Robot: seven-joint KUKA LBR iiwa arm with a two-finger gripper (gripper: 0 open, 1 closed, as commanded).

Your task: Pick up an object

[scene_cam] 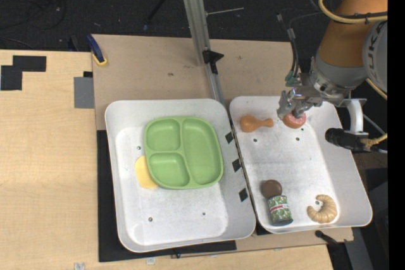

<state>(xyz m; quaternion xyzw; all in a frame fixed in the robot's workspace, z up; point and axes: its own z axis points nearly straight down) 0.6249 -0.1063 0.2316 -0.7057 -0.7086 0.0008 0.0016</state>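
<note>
Reaching in from the right, the grey arm with the orange band (354, 16) sets its two-finger gripper (292, 112) over the far part of the right white bin (354, 199). A small round red object (295, 119) lies directly beneath the fingertips, at or touching them; whether it sits between the fingers cannot be told, as the gripper body hides its upper part. Whether the fingers are spread or closed cannot be told either.

Just left of the red object, near the bin's far left corner, lies an orange drumstick-shaped toy (254, 123), apart from the gripper. At the near end of the same bin stand a dark brown round piece (272, 188) and, touching it on the near side, a small green-labelled can (280, 210). A tan croissant-shaped toy (323, 208) lies to their right, near the bin's near right corner.

The left white bin (183, 224) holds a green three-compartment plastic tray (183, 153), with a flat yellow piece (145, 174) partly under its left edge.
</note>
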